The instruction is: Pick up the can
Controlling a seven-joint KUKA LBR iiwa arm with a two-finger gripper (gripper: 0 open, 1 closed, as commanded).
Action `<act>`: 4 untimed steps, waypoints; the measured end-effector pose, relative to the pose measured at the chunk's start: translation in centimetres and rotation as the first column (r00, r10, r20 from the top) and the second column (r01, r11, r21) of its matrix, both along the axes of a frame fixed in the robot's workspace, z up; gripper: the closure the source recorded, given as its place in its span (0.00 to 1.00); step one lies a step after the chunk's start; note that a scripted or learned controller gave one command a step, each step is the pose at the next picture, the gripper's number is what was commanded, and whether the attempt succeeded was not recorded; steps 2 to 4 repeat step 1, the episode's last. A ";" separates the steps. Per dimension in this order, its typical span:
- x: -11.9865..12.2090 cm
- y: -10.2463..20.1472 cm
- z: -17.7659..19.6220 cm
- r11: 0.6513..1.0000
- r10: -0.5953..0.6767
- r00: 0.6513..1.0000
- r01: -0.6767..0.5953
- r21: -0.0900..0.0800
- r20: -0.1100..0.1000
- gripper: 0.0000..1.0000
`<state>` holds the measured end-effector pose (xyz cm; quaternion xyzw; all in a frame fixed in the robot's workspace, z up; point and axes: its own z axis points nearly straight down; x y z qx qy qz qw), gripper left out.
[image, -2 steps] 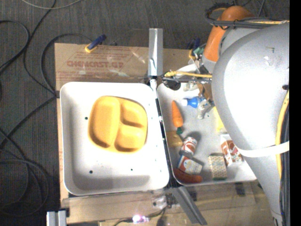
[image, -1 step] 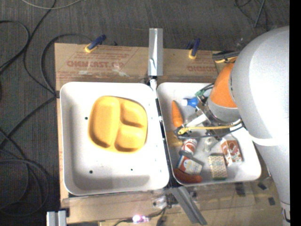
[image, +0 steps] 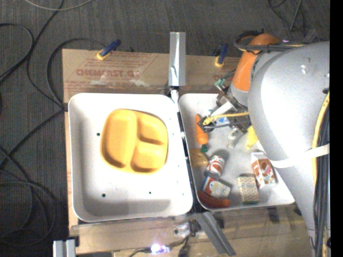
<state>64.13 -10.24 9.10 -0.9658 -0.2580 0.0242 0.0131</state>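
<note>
The arm [image: 292, 111] has a smooth, rounded housing in light grey with a soft sheen. An orange band [image: 247, 71] encircles it above the wrist, and a thin dark cable loops over this band. Below the band, the gripper [image: 210, 121] is a dark metal assembly with angular links and a teal fitting near its base. A pale strap crosses the lower housing.

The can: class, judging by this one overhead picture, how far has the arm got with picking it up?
Done: the arm has reached into the right bin, with the end effector near its upper left, by a carrot. In hand: nothing seen; the can lies on the bin floor, apart from the end effector and below it in the picture. Left: move over the can, grip it and lift.
</note>
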 end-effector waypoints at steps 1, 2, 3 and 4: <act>-8.9 0.0 -0.2 0.971 -0.237 0.970 0.238 -0.014 0.060 0.00; -8.9 0.0 -0.2 0.971 -0.237 0.970 0.238 -0.014 0.060 0.00; -8.9 0.0 -0.2 0.971 -0.237 0.970 0.238 -0.014 0.060 0.00; -8.9 0.0 -0.2 0.971 -0.237 0.970 0.238 -0.014 0.060 0.00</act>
